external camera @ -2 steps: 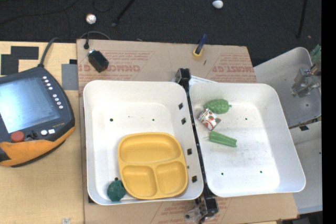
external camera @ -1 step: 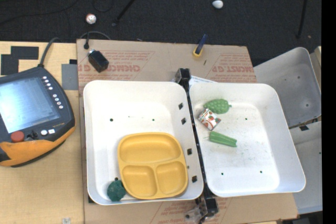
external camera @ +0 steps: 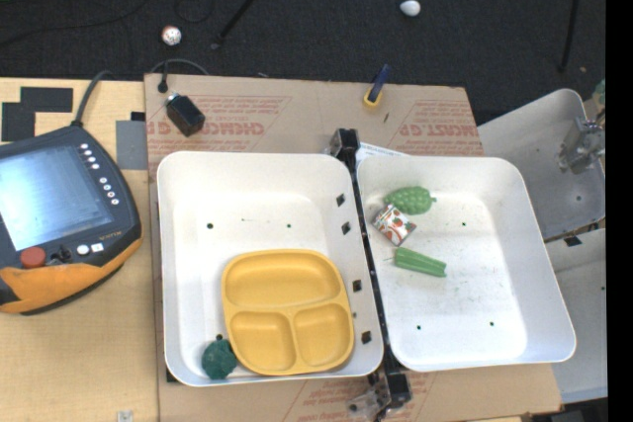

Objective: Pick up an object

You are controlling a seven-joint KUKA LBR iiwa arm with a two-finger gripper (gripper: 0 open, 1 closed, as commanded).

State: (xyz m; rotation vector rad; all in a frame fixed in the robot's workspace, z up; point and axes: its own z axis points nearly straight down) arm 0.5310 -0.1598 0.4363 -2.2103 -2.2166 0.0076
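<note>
In the right bin (external camera: 495,336), three small things lie near its far left corner: a bumpy green toy (external camera: 410,201) farthest back, a small red-and-white can (external camera: 395,225) just beside it toward the front, and a green stick (external camera: 419,263) a little nearer still, lying flat and slanted. None of them touches the bin's walls, and nothing lies over them; the rest of that bin's floor is bare white with a few dark specks.

The left bin (external camera: 247,188) holds a yellow divided tray (external camera: 287,309) at its near edge, with a dark green lump (external camera: 220,358) just beside the tray in the near left corner.

Both bins rest on a brown cardboard sheet (external camera: 297,119) atop the bench. A black box (external camera: 185,115) with a cable sits on the cardboard behind the left bin, and a blue-and-yellow clip (external camera: 376,87) behind the right. A teach pendant (external camera: 59,212) lies at the bench's left edge. Beyond the bench, dark floor with cables.

Grey metal (external camera: 579,148) shows at the right; whether the tool is released or clenched, I cannot tell.
</note>
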